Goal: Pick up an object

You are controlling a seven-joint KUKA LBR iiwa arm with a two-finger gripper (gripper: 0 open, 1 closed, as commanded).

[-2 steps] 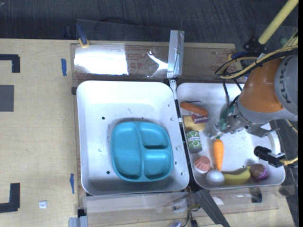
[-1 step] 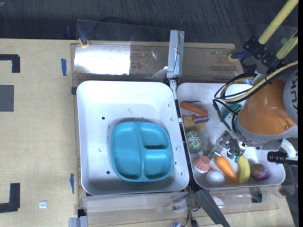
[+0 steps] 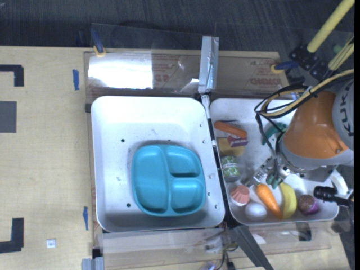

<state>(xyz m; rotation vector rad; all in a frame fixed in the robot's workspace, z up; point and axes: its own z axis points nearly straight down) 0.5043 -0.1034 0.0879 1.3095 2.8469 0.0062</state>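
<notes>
The right bin (image 3: 247, 107) holds several toy foods. An orange hot dog (image 3: 230, 129) lies at the back, with a yellow and purple piece (image 3: 234, 144) and a green piece (image 3: 229, 165) in front of it. Along the front wall lie a pink piece (image 3: 240, 194), a white egg (image 3: 256, 210), a carrot (image 3: 269, 199), a banana (image 3: 289, 199) and a purple onion (image 3: 308, 205). My gripper (image 3: 265, 174) hangs low in this bin, just above the top of the carrot and right of the green piece. The arm's orange band hides the bin's right part.
The left bin (image 3: 112, 122) holds a blue divided tray (image 3: 167, 179) in its front middle. A metal divider (image 3: 208, 66) stands behind the gap between the bins. Cables loop over the right bin's back corner (image 3: 275, 103).
</notes>
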